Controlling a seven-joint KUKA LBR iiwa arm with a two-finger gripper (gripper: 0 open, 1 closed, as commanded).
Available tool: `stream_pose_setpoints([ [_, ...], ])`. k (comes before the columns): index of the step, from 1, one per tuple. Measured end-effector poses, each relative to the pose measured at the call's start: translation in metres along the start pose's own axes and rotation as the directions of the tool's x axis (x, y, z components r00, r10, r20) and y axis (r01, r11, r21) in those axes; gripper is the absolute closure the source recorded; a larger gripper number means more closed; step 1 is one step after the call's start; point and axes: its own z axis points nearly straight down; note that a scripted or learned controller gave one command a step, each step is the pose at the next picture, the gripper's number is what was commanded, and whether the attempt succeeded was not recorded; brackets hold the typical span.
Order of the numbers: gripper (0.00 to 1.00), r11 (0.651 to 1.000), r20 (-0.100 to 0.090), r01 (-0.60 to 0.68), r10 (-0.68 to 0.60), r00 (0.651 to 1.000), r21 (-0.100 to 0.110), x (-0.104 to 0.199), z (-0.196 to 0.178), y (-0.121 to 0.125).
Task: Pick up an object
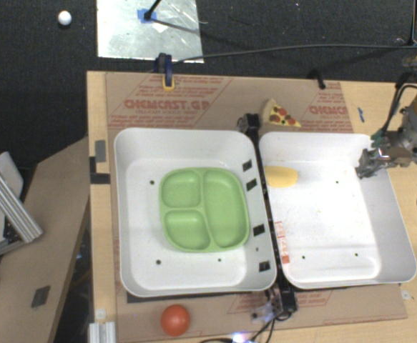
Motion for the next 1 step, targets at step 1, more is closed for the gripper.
stream_pose_setpoints([
  [1, 1.00, 1.000, 0.000, 0.002, -0.002, 1.000, -0.001, -0.0005, -0.0508, 0.0020],
])
